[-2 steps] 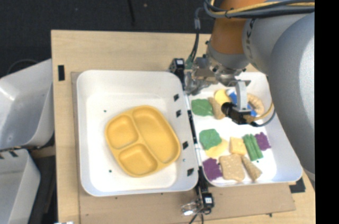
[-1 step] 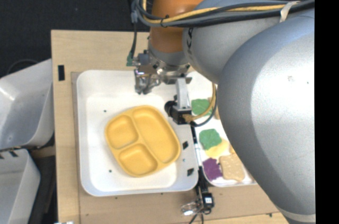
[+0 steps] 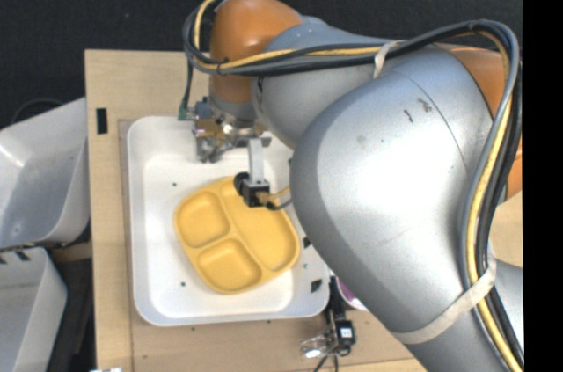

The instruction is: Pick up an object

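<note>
A yellow divided plate [image 3: 233, 244] with three compartments lies in the left white bin [image 3: 151, 186], toward its front right. My gripper [image 3: 211, 147] hangs over the back of the same bin, just behind the plate's far edge and apart from it. Nothing shows between its fingers. The big grey arm covers the right part of the view.
A small purple thing [image 3: 349, 298] peeks out under the arm at the bin's front right corner. A metal clip-like piece [image 3: 324, 344] lies on the wooden bench by the front edge. The bin's left half is bare white floor.
</note>
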Controlling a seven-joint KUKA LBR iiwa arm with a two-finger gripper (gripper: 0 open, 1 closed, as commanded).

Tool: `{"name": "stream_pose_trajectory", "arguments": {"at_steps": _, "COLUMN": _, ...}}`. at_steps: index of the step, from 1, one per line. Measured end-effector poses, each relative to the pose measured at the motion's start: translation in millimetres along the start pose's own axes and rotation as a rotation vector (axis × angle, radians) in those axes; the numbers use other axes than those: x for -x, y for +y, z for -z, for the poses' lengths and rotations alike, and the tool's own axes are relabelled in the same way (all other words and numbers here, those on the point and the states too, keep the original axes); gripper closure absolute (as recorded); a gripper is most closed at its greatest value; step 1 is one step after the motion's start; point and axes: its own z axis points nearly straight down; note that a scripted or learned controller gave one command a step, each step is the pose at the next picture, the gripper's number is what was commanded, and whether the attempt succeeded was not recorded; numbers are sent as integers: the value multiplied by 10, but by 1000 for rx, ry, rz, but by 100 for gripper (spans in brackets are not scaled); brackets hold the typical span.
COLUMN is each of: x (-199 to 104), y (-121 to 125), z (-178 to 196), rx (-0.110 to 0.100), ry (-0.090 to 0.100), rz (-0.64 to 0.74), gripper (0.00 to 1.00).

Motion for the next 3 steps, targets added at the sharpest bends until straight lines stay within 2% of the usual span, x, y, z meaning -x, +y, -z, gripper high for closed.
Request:
{"name": "stream_pose_trajectory", "arguments": {"at_steps": 1, "x": -650, "y": -898, "z": -54, "rx": 7, "ry": 6, "rz": 9, "gripper": 100}}
{"name": "stream_pose_trajectory", "arguments": {"at_steps": 2, "x": -621, "y": -1857, "z": -63, "rx": 4, "ry": 5, "rz": 2, "gripper": 100}}
{"name": "stream_pose_trajectory", "arguments": {"at_steps": 3, "x": -146, "y": -1662, "z": 1610, "rx": 22, "ry": 6, "rz": -5, "gripper": 100}}
